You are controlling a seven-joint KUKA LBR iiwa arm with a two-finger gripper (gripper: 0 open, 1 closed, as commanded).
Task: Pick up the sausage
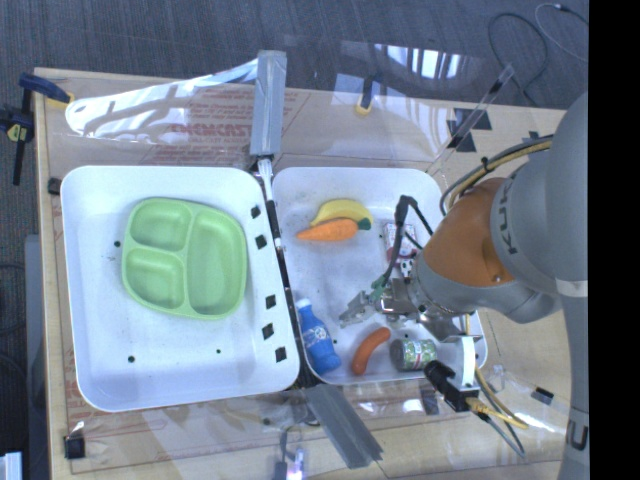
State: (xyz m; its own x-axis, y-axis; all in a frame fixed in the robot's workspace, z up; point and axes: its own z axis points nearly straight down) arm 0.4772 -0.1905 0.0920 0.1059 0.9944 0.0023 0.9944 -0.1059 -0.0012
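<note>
The sausage point(369, 350) is a short reddish-orange link lying at a slant near the front edge of the right bin point(300, 193). My gripper point(365, 306) hangs just above and behind it, reaching in from the right. Its grey fingers point(352, 313) stand apart with nothing between them. The grey arm with its orange band point(465, 248) covers the right side of the bin.
In the right bin lie a carrot point(327, 231) and a banana point(343, 210) at the back, a blue bottle point(315, 336) by the left wall, and a small can point(415, 353) right of the sausage. The left bin point(90, 368) holds a green divided plate point(186, 258).
</note>
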